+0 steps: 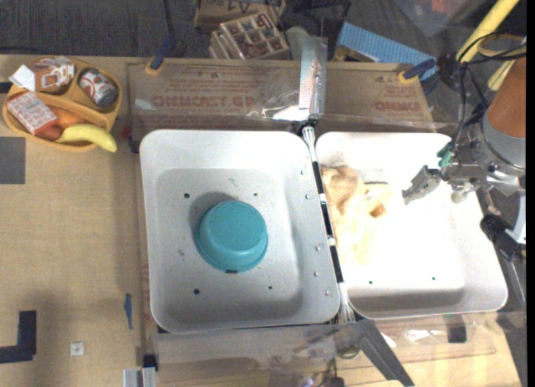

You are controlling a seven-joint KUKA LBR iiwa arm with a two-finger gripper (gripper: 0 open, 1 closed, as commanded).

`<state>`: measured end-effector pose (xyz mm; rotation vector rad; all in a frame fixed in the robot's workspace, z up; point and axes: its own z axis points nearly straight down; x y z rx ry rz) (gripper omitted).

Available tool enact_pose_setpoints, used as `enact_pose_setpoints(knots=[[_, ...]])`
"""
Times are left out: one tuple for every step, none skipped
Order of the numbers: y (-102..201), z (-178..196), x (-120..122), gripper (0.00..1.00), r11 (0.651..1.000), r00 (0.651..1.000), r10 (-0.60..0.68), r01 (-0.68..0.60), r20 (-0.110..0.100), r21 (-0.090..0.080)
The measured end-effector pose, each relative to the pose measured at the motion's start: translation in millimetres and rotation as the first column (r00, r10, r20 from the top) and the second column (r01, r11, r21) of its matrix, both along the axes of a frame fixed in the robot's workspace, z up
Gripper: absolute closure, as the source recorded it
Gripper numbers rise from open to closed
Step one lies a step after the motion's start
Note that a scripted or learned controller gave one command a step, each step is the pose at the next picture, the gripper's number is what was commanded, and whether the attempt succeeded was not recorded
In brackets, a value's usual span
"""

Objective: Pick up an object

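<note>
Here the bench [67,235] carries two shallow white bins side by side. The left bin [167,168] holds a teal bowl [232,236], upside down with its flat base facing up, sitting a little left of the bin's middle and clear of all four walls. The right bin [435,285] has some pale tan, crumpled material [344,191] in its upper left part, close to the wall it shares with the left bin; it is washed out by the light and I cannot tell what it is.

The arm [508,118] comes in from the right, its orange band showing at the edge of the view. Its gripper [435,183] hangs over the upper right part of the right bin, well apart from the bowl and to the right of the tan material. The fingers [415,188] point leftward and look spread apart, with nothing between them.

Beyond the bins, at the bench's far left corner, a tan tray [17,118] holds a banana [88,135], a small box and round tins. A flattened cardboard sheet [217,97] lies behind the bins.
</note>
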<state>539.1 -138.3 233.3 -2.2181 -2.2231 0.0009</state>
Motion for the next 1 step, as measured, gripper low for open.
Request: enact_pose_setpoints(knots=[[22.9, -138.1, 12.9, 0.00, 0.998, 0.998, 0.055, -0.055, 0.003, -0.001]])
